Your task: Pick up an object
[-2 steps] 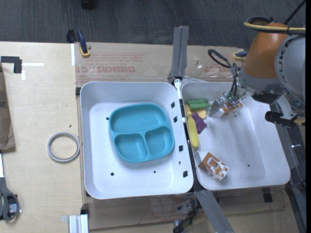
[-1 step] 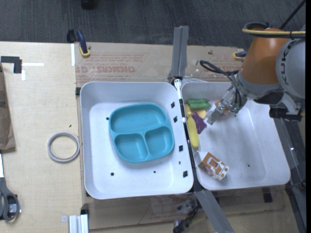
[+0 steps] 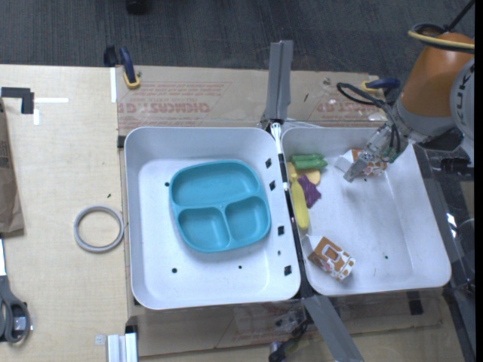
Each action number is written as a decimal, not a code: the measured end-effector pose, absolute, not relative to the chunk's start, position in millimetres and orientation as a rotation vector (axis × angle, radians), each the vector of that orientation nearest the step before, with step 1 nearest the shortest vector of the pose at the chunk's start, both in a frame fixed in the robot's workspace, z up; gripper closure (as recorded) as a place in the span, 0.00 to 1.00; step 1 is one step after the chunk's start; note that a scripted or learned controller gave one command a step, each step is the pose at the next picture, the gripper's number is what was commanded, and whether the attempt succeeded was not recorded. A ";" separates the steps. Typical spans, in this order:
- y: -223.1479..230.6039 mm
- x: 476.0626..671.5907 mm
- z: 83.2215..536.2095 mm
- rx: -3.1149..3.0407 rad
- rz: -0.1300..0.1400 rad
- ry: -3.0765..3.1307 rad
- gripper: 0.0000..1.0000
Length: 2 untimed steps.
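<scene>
Hanging over the far edge of the right bin (image 3: 423, 202), the gripper (image 3: 367, 164) sits low near that bin's far wall, its tip among some small orange-and-white clutter; whether anything sits between its fingers, or how wide they stand, I cannot tell at this slant.

Candidates for the pick all lie in the right bin. A green piece (image 3: 308, 161), a purple piece (image 3: 309, 190) and a yellow piece (image 3: 300, 205) crowd against the left wall, touching one another. A small orange-and-white box (image 3: 331, 259) lies alone near the front edge, well apart from the gripper. The left bin (image 3: 143, 225) carries a blue divided tray (image 3: 219, 206).

The main risk, as I judge it, is a closure on nothing: the tip is beside the far wall, and a thin or tilted thing there could slip out or be pushed into the corner. Reaching for the crowded trio could catch two pieces, or jam a finger against the wall. The lone box looks the safer target, though its tilt could make it twist in the grip.
</scene>
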<state>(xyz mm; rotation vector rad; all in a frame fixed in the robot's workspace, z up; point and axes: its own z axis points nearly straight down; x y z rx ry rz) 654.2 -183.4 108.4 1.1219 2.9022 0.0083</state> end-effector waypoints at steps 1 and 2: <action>-188.9 641.3 108.4 1.286 0.015 2.828 0.00; -218.2 657.2 94.2 1.389 0.002 2.813 0.00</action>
